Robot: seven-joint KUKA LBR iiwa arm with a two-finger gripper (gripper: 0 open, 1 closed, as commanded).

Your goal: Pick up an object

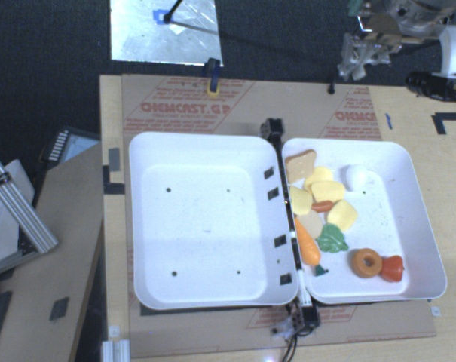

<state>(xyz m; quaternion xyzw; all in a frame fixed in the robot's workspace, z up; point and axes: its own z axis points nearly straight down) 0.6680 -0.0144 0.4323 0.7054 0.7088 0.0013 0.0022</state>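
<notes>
Brown board under the two bins carries red printing you can read as "CHEMCAST GP" [184, 106], repeated at the far right in mirrored slant and again partly hidden along the near edge. Your gripper [353, 68] hangs high above the far edge of the bench, well apart from both bins, and nothing sits between its fingers; you cannot tell from here whether they are spread or closed. The right bin [416, 202] holds all the toy food, crowded toward its left wall. The orange carrot [307, 244] lies along that wall, its long axis running from far to near, green top pointing toward you at the near end. Just beside it sit the green broccoli [332, 238], several yellow pieces [327, 191], a tan bread slice [300, 164] at the far end, a white egg [356, 176], a brown doughnut [366, 262] and, touching it, a red piece [392, 268]. The left bin [205, 217] stands alongside.
</notes>
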